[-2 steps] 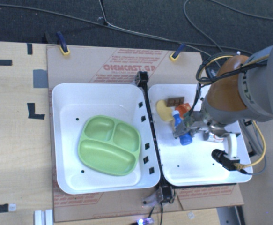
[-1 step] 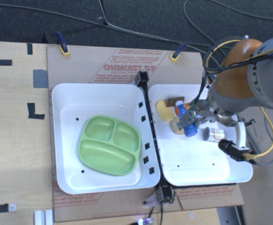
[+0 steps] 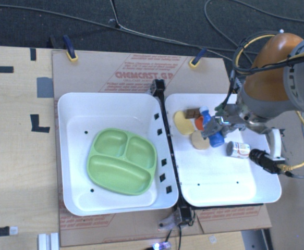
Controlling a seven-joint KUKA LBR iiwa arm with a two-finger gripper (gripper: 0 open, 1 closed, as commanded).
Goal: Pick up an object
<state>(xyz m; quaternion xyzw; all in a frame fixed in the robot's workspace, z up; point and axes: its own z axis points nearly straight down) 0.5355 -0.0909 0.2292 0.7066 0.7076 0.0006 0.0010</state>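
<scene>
Here, hand (image 3: 214, 125) over right bin (image 3: 230, 191) — small objects (image 3: 191, 123) clustered beneath.

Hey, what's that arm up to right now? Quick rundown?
Gripper low over right bin, at the small-object pile. Blue object beside it; grasp unclear. White cylinder nearby. Green divided plate alone in left bin.

The arm (image 3: 274, 82) runs out of the picture at the right, so its base is cut off. Its wrist hangs over the right bin (image 3: 230, 191) and hides part of the far rim. The gripper (image 3: 218, 123) sits among a small cluster of objects (image 3: 196, 126), too small and crowded to name individually. The print on the small white container (image 3: 238, 150) is unreadable.
</scene>
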